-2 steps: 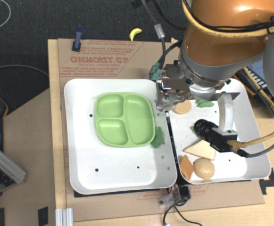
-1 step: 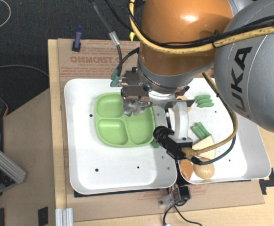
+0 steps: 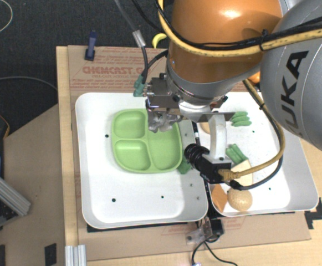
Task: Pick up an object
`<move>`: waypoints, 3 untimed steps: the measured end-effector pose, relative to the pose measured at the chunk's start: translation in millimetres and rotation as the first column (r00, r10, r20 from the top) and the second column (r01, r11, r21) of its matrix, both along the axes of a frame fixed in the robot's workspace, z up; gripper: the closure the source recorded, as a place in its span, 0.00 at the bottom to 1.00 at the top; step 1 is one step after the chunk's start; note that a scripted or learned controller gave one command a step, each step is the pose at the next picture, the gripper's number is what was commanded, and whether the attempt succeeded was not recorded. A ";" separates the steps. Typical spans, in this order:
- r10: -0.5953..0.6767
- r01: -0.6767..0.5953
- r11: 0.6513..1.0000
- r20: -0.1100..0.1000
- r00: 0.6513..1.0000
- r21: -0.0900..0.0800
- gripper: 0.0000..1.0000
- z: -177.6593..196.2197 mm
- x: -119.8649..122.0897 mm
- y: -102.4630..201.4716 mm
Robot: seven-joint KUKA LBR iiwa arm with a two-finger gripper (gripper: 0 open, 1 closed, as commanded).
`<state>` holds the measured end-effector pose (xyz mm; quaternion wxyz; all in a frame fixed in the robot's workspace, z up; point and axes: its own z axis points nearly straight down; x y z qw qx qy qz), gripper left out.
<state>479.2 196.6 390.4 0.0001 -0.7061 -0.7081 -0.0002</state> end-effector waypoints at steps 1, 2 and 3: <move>-0.010 0.010 1.000 -0.013 1.000 -0.006 1.00 -106.5 -1.3 -60.1; 0.005 -0.005 1.000 0.020 1.000 0.010 1.00 88.5 0.5 22.8; -0.009 0.009 1.000 -0.008 1.000 -0.004 1.00 17.0 -0.4 -33.9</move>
